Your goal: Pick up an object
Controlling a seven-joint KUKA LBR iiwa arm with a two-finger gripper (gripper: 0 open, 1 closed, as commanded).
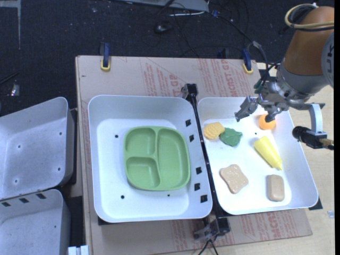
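Task status: no object is lifted. The pincer (258,110) hangs over the right bin's (297,195) far end with its fingers apart and nothing between them. The orange piece (267,123) lies just beside it, the nearest candidate by judgement. The green piece (231,137), yellow waffle (214,130), yellow cone (268,153), toast slice (234,178) and tan block (275,187) lie spaced apart; none blocks the descent. The green tray (158,158) occupies the left bin (101,142).

A green divided tray (157,158) lies in the left white bin (101,142). Two blue clamps (105,56) grip the far edge of the brown tabletop (154,76). Black cables (175,23) trail across the dark floor beyond.
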